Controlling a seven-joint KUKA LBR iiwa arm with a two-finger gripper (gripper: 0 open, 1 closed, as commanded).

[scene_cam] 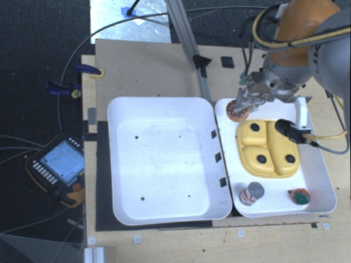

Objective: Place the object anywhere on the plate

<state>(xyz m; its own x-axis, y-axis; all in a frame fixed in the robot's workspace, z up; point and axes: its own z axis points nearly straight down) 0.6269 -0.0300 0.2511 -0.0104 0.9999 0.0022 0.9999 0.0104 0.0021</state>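
A plywood bench (142,70) on dark carpet carries two shallow white bins side by side, with a handheld control pendant (59,166) lying off the bench to one side. The larger white plastic bin (123,201) lies next to the right-hand white bin (323,199), which holds everything I am working with.

My two-finger gripper (245,100) is down at the far corner of that right-hand bin, directly over a small round brown-and-pink doughnut-like toy (237,112). The toy sits on the bin floor just beyond the far edge of the yellow, sectioned plastic plate (267,148), near it but not on it. My wrist hides the fingertips, so I cannot tell whether they are spread, pressed together or pinching the toy.

Nearer the camera, a small grey-and-red cup-shaped object (251,193) and a small green-and-orange toy (299,196) rest on the bin floor, both off the plate.

I judge the task not yet done. The risks from here: the toy is small and close to the bin wall, so my fingers could strike the wall or close off-centre and knock the toy away. If I do lift it, a weak pinch could drop it short of the plate, and the plate's raised dividers could roll it back off.
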